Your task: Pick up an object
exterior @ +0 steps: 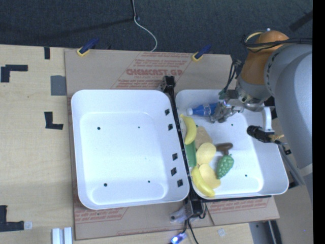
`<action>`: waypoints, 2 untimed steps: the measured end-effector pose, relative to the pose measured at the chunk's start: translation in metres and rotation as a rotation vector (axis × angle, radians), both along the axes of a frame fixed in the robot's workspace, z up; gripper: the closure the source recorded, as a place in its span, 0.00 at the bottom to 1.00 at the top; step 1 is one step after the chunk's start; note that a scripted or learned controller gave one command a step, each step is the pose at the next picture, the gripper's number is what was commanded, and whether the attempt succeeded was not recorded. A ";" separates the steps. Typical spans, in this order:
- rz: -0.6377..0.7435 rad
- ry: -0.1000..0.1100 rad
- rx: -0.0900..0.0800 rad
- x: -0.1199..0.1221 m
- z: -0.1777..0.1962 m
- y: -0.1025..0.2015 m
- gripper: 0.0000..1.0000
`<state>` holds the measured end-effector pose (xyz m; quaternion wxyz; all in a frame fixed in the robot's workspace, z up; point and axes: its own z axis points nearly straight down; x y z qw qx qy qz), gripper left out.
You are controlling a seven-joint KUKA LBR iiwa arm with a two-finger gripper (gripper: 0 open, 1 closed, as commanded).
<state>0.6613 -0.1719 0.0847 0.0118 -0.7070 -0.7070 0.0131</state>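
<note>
The right bin (254, 184) holds a pile of toys along its left side: a yellow banana (190, 128), a green strip (191, 155), a pale yellow lump (205, 153), another yellow piece (204, 180), a green bumpy piece (224, 165) and a small brown item (224, 147). A clear bottle with a blue label (203, 110) lies near the bin's far wall. My gripper (222, 114) hangs low over the bin's far part, right at the bottle's right end. Whether it touches the bottle is unclear.
The left bin (122, 146) sits beside the right one, with a black divider clamp (169, 83) between them. Both rest on a cardboard sheet (147, 70). The grey arm (289, 95) covers the right bin's far right corner.
</note>
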 end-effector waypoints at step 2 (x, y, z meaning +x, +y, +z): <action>0.006 -0.023 0.003 0.005 0.005 0.064 0.00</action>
